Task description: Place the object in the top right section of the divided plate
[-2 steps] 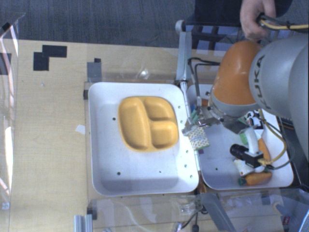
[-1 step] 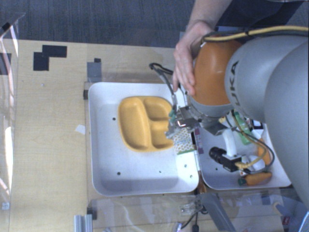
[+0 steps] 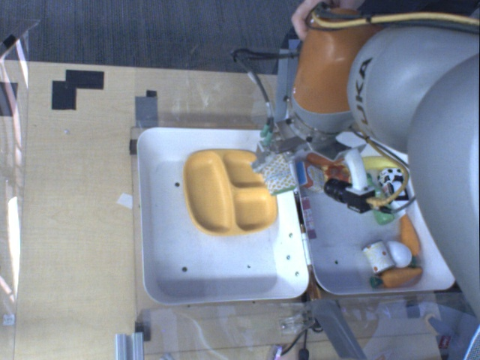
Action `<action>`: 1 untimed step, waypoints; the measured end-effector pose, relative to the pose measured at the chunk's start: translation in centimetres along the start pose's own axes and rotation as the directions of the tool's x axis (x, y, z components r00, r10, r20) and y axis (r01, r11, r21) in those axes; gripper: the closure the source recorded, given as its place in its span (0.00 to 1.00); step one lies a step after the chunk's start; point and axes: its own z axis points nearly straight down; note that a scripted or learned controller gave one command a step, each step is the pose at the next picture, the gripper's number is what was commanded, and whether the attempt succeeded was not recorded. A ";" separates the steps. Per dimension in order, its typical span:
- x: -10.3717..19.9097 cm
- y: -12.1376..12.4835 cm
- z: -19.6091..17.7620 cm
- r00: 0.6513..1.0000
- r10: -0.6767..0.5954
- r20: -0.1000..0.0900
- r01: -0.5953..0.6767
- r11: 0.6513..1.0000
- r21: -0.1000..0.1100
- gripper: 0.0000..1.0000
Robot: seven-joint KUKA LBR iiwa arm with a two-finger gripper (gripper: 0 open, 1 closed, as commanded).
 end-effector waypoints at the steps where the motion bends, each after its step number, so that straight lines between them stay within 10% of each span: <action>1: -4.1 -9.0 1.3 0.967 -0.254 -0.012 0.254 0.966 0.048 1.00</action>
